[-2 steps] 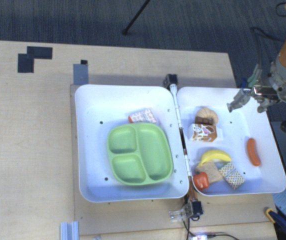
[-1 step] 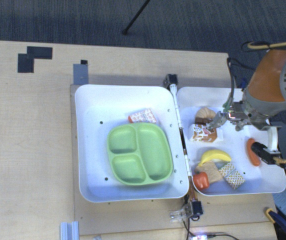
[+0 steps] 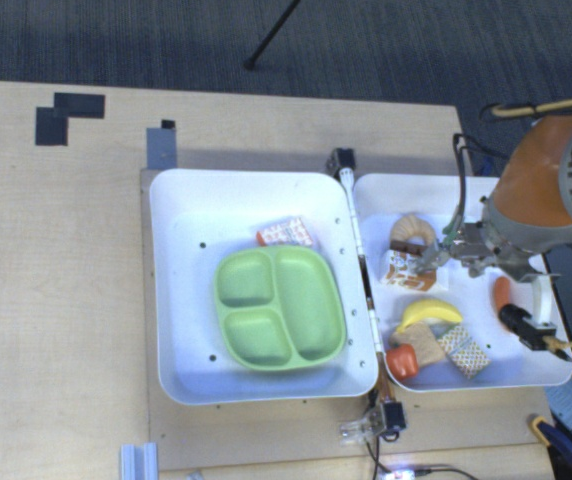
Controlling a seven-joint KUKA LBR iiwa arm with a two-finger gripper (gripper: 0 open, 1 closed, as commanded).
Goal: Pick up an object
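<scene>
step: approach | grey two-finger gripper [image 3: 444,250] over brown-and-white snack packet [image 3: 409,268] in right white bin [image 3: 536,368] | grip state: cannot tell | next: descend, close on packet

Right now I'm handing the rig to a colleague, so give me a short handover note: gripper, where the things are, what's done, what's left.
Gripper: low in the right bin, at the brown ring-shaped item and the snack packet; finger state unclear.
Right bin also holds a banana, a red item, a checkered packet and an orange item.
Left bin: green divided tray, small red-and-white packet.
Done: nothing visibly lifted.
Left: grasp and raise one object.
</scene>
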